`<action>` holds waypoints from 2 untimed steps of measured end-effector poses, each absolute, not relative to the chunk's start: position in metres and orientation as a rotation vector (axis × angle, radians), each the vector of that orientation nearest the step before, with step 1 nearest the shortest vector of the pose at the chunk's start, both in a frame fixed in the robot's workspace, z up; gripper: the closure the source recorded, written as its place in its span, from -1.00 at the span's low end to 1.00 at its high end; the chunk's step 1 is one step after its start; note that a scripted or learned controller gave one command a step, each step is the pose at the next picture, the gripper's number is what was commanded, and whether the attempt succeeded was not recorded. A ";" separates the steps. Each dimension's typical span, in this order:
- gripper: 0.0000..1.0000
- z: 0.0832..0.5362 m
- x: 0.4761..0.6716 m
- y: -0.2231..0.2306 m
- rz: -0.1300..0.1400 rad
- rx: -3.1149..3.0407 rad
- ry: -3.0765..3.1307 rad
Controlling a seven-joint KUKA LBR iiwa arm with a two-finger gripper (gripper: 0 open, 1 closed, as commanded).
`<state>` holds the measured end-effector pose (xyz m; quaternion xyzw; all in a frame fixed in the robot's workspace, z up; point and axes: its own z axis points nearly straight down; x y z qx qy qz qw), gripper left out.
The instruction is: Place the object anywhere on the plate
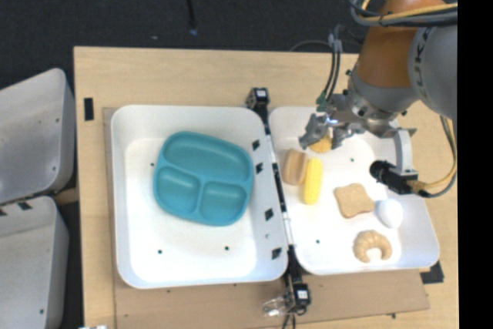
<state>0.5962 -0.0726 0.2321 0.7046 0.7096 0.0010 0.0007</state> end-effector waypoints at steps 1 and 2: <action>1.00 0.245 0.595 -0.019 0.005 2.212 2.229; 1.00 0.237 0.601 0.035 0.003 2.213 2.226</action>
